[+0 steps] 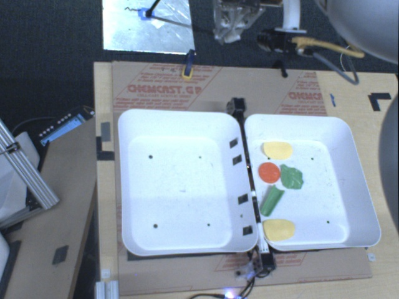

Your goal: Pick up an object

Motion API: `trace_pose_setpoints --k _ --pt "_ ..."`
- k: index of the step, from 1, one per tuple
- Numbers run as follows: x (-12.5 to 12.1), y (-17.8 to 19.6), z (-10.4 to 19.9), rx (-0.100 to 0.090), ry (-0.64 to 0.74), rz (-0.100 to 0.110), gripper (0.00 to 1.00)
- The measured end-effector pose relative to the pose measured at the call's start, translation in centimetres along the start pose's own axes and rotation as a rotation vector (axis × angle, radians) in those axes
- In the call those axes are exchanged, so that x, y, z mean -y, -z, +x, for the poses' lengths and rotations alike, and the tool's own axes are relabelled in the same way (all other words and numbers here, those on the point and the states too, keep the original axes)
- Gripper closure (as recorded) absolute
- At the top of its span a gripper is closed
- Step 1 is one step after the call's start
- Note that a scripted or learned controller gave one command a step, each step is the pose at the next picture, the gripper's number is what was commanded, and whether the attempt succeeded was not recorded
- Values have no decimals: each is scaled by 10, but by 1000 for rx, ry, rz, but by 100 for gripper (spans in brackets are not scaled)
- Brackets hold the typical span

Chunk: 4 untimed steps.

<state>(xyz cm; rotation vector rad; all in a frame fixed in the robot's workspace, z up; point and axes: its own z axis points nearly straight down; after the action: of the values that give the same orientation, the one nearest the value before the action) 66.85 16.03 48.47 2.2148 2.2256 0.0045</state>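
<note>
The right bin (349, 167) holds several small pieces near its left side. A pale yellow piece (277, 150) lies farthest back, with a round red piece (269, 172) in front of it. A leafy green piece (291, 177) touches the red one on its right, and a long green piece (271, 201) slants below them. Another yellow piece (279, 230) sits near the bin's front wall. My gripper (232, 18) hangs high above the bench at the top of the view, well behind both bins, with nothing seen in it.
The left bin (143, 167) sits beside the right one, joined by black clips along the shared wall (249, 185). A shiny metal sheet (148, 17) lies at the back left. Cables (324, 48) trail near the arm at the back right.
</note>
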Motion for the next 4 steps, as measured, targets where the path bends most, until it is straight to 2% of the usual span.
trace_pose_setpoints --k 1,2,3,4 --pt "25 30 23 -1 1 -1 100" --pt "60 52 54 -1 1 1 100" --pt "171 51 55 0 3 5 100" --pt "182 51 70 -1 0 3 100"
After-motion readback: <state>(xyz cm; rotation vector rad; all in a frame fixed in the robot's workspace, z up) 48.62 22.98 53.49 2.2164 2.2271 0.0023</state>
